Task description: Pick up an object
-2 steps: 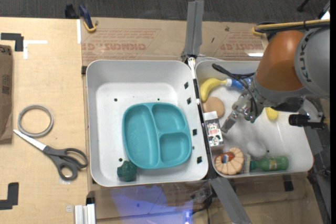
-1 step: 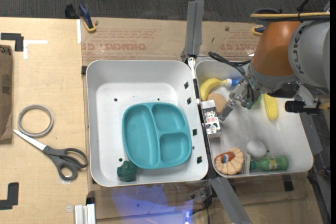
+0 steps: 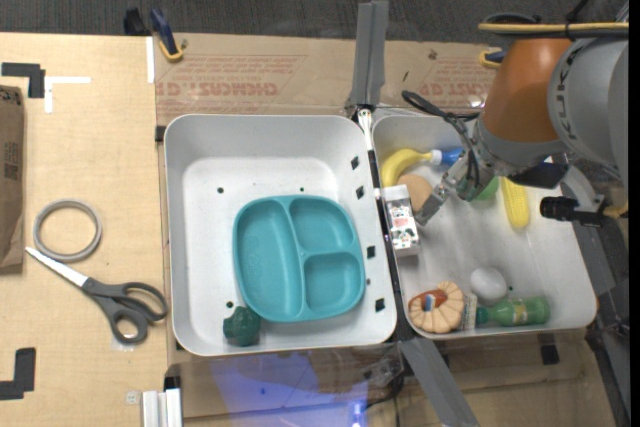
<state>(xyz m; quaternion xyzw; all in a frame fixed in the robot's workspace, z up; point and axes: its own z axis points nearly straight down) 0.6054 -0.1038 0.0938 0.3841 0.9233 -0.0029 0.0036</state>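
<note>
1. The grey arm with its orange band (image 3: 525,90) reaches down into the right-hand shallow white bin (image 3: 570,260), and its two-finger gripper (image 3: 447,190) hangs low over the upper left part of that bin. Whether the pincer is released or clenched cannot be told.
2. Just left of the pincer lie a round peach-coloured object (image 3: 418,187) and a curved yellow banana (image 3: 398,165), both near the bin's upper left corner.
3. Also in the right-hand bin: a small white carton with red print (image 3: 401,220) leans against the left wall below the banana; a yellow corn-like piece (image 3: 515,202) lies to the pincer's right.
4. Along that bin's lower edge sit a round orange-and-cream toy (image 3: 438,307), a white ball (image 3: 489,283) and a green bottle lying on its side (image 3: 513,312).
5. The left-hand shallow white bin (image 3: 195,215), touching the right-hand bin, holds a teal three-compartment plastic plate (image 3: 298,257) and a small dark green lump (image 3: 241,326) at the plate's lower left.
6. Far left of both bins, on the wooden bench, lie grey-handled scissors (image 3: 110,298) and a roll of tape (image 3: 67,229).
</note>
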